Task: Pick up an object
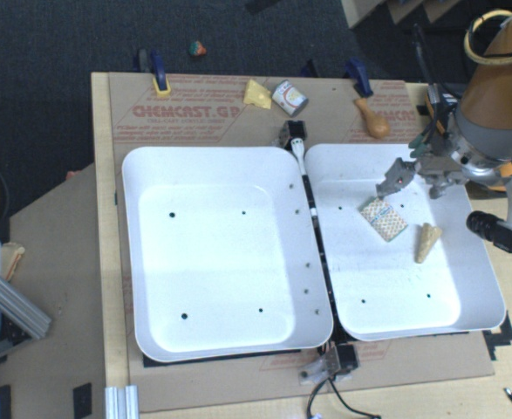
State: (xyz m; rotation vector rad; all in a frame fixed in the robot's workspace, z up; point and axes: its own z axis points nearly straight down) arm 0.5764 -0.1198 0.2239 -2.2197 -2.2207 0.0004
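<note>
Right bin point(465, 308) holds packet point(384, 218) and cone point(426, 241), cone right of packet; pincer point(413, 178) above packet.

Even, bright overhead light washes the two white bins point(212, 234) almost featureless, with soft glare. Shadows are faint and short. The dark carpet point(55, 24) looks grainy; the picture is slightly soft throughout.
</note>
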